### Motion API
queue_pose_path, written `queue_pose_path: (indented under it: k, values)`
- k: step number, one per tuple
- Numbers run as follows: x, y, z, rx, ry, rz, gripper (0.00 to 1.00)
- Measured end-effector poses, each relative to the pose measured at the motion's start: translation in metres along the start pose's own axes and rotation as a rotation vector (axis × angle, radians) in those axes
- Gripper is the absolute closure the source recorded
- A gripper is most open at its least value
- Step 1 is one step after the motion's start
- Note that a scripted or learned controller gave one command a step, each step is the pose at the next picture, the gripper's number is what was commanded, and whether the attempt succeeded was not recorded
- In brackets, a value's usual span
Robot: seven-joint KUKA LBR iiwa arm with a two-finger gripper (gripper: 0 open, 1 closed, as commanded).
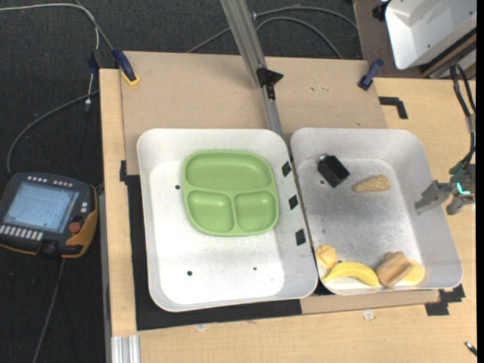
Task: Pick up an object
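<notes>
The camera view shows the claw (448,196) at the right bin's (423,153) edge; I cannot tell how it stands. The banana (354,273) lies in the near corner, not yet picked

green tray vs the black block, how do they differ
The green tray is large, rounded and split into three compartments; the black block is small, boxy and plain. The green tray lies in the left bin, the black block in the right bin. The green tray sits squarely; the black block sits askew.
</notes>
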State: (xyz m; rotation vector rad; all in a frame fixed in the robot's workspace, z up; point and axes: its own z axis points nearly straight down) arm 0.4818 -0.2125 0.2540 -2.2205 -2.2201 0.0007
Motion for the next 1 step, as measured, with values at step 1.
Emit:
queue_pose_path:
  k: [1]
  values:
    - [0.0, 0.0005, -0.0008, -0.002, -0.001, -0.001, 0.0]
